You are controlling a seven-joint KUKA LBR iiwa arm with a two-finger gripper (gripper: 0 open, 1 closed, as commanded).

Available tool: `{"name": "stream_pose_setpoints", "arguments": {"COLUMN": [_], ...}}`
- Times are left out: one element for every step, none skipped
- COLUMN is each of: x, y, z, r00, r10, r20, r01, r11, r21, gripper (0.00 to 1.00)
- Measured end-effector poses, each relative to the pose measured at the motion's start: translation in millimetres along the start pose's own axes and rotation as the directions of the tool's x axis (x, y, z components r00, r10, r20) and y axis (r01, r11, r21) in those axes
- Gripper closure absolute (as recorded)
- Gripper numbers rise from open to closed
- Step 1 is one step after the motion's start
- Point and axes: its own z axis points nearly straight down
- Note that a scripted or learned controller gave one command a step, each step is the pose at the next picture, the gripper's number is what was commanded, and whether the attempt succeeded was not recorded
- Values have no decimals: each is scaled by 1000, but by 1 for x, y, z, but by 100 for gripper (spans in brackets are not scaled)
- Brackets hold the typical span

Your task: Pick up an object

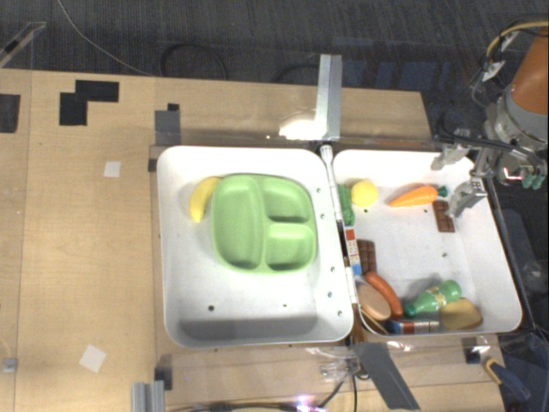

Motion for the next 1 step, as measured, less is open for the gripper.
{"name": "stream_pose_setpoints", "arguments": {"x": [-49], "y": [7], "z": [122], "r00": [1000], "r10": [-19], "r20": [-12], "r01": [19], "r11": [1000], "r21": [-5], "gripper": [0]}}
